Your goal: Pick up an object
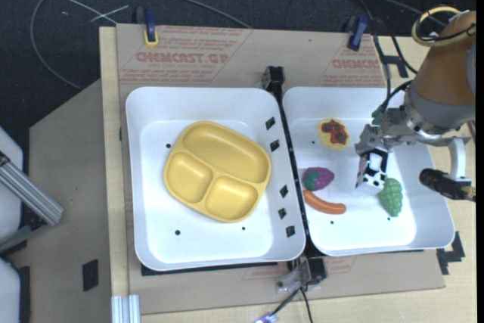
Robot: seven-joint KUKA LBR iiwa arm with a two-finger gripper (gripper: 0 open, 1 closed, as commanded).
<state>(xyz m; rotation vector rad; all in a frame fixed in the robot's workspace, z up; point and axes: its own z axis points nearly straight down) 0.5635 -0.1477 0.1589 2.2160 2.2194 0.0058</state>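
The right bin holds several small toys. A yellow and red pizza-like piece lies at the back, a purple grape bunch towards the left, and an orange sausage in front of it. A green broccoli-like piece sits on the right. A black and white toy sits between the grapes and the green piece. My gripper hangs directly over the black and white toy, touching or nearly touching its top. The arm's grey wrist hides the bin's back right part.
The left bin holds a yellow divided plate. A black divider with clips runs between the bins. A black fitting sticks out at the right bin's right wall. Cables run across the bench behind the bins.
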